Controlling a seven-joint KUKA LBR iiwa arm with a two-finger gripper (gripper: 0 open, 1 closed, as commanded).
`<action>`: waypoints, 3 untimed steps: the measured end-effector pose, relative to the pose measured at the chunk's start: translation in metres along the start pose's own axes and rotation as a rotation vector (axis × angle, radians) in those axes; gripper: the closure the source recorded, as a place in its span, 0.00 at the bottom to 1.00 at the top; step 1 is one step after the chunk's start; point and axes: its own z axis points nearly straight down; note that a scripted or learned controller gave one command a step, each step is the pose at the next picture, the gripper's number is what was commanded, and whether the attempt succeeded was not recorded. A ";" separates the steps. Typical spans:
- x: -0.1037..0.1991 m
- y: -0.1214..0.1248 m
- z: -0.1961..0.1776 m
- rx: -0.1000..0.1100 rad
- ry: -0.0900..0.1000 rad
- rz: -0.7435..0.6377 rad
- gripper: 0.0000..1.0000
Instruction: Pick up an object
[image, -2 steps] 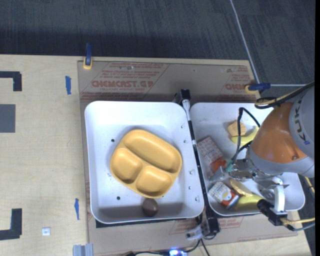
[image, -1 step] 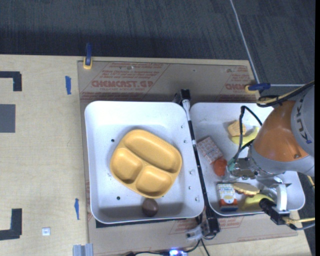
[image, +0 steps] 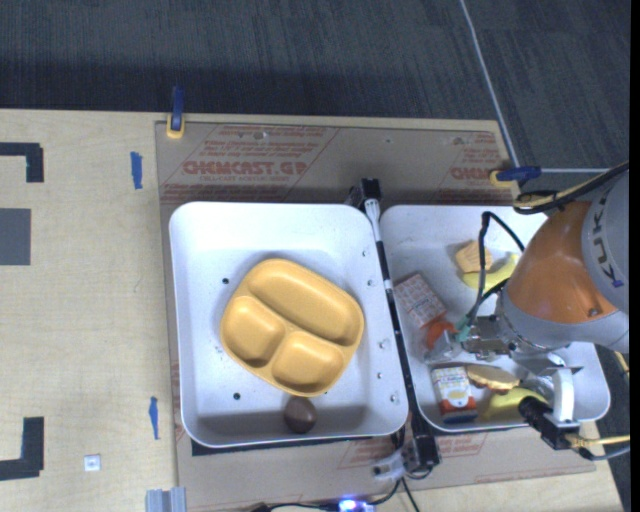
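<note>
We start at the hand (image: 500, 375), which hangs low inside the right bin (image: 425, 225), reaching in from the right under the arm's orange band (image: 555, 275). Its tips are lost among the clutter beneath it, so we cannot tell whether it is spread, pressed together or pinching anything. Nothing is plainly raised off the bin floor, so we judge the pick as not yet done: the arm is down at the pile, and the grasp and the lift are left.

Right around the hand lie the likely targets. A flat tan piece (image: 492, 377) sits just below it, touching or nearly touching a small jar with a red label (image: 453, 387) to the left. A yellow banana-like thing (image: 512, 402) lies at the bin's near edge. Further left, a printed packet (image: 417, 296) rests near the dividing wall, with a small red item (image: 436, 330) just below it. Toward the far side, a pale yellow block (image: 470, 258) sits partly behind a black cable.

The left bin (image: 190, 240) holds two things, well apart from the hand: a large yellow tray with three compartments (image: 291, 325), lying tilted across the middle, and a small brown ball (image: 299, 414) just beside its near edge. Both bins sit on a cardboard sheet (image: 250, 160) on the tabletop (image: 70, 300).
</note>
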 end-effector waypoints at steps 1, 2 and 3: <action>0.000 -0.003 0.011 0.008 0.002 0.000 0.00; -0.001 -0.001 0.000 0.002 -0.001 0.001 1.00; 0.094 0.010 -0.088 0.008 0.003 -0.002 1.00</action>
